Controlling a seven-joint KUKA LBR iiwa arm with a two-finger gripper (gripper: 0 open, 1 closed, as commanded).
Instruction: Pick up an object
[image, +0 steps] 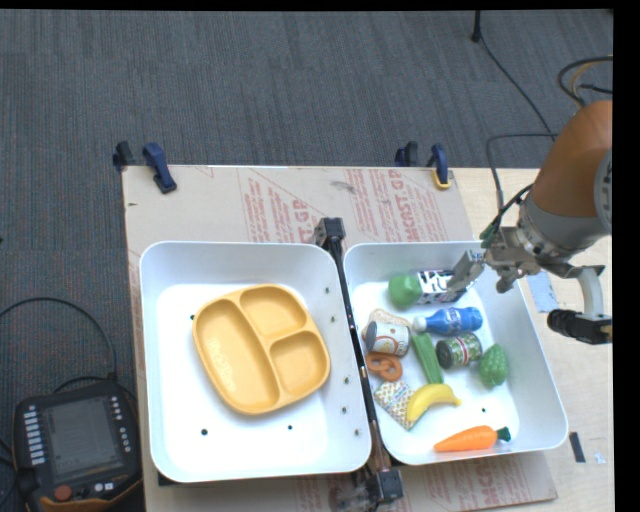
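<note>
You have two shallow white bins side by side on the bench: the left white bin (160, 300) holds one thing, a yellow plastic plate with three compartments (262, 347), lying roughly in its middle. The right white bin (535, 385) holds the pickable toys, nine by my count, though the cluster is tight: one green-capped white bottle with black print (420, 287) near the back, one blue bottle lying on its side (452, 321), one small can with a green label (459, 350), one green bumpy vegetable (492, 366), one long green pod (428, 357), one pale cup-like toy (388, 333), one brown pretzel (382, 366), one yellow banana (431, 400) resting on one checkered wedge (396, 402), and one orange carrot with a green top (467, 438) near the front wall. The two-finger gripper (478, 266) sits over the back right of that bin, just beside the printed bottle; you cannot tell from this view how its fingers stand
</note>
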